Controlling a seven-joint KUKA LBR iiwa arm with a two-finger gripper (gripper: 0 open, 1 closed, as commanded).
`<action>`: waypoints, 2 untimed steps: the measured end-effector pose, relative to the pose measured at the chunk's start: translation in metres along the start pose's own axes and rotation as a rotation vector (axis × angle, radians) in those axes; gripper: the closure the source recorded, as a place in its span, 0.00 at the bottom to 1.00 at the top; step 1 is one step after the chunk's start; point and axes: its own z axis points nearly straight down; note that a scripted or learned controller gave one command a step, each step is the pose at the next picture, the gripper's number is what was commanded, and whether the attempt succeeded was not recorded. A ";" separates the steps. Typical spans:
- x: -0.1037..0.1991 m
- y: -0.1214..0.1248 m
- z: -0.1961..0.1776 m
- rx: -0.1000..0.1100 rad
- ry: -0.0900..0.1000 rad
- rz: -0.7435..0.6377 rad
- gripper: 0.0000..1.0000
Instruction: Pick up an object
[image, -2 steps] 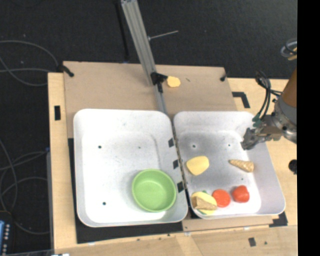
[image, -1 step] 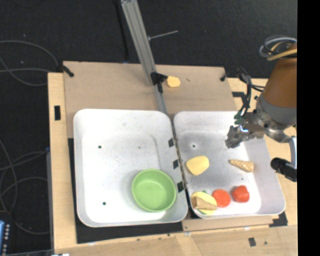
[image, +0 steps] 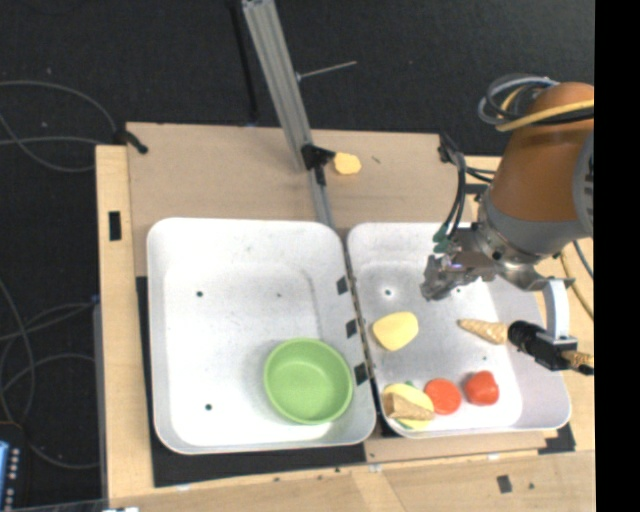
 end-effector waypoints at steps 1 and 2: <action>0.053 -0.005 -0.001 0.001 0.000 0.000 1.00; 0.096 -0.005 0.006 0.003 -0.001 0.001 1.00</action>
